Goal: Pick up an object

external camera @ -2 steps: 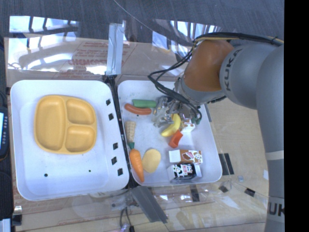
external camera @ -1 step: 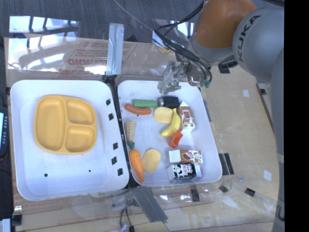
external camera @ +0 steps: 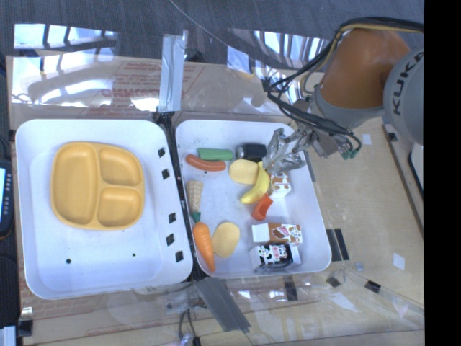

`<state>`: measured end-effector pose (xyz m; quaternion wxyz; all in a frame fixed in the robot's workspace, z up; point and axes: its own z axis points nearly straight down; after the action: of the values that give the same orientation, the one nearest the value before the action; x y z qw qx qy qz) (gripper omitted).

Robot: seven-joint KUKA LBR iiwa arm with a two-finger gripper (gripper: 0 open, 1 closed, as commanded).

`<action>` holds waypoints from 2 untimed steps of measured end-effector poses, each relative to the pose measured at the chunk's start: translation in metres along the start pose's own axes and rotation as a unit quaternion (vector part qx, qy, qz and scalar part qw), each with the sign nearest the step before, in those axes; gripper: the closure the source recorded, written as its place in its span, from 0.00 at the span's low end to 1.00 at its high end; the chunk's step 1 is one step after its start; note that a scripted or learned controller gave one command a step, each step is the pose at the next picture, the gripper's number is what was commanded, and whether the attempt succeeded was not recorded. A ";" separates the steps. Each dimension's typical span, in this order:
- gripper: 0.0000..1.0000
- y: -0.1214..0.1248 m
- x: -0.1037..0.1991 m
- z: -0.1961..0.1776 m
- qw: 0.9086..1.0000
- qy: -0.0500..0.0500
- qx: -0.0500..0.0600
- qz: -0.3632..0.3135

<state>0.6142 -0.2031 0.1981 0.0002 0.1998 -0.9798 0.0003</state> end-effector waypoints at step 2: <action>1.00 0.030 0.023 -0.046 0.996 -0.002 0.001 0.093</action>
<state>0.5813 -0.1845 0.2443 -0.0024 0.1083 -0.9941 0.0011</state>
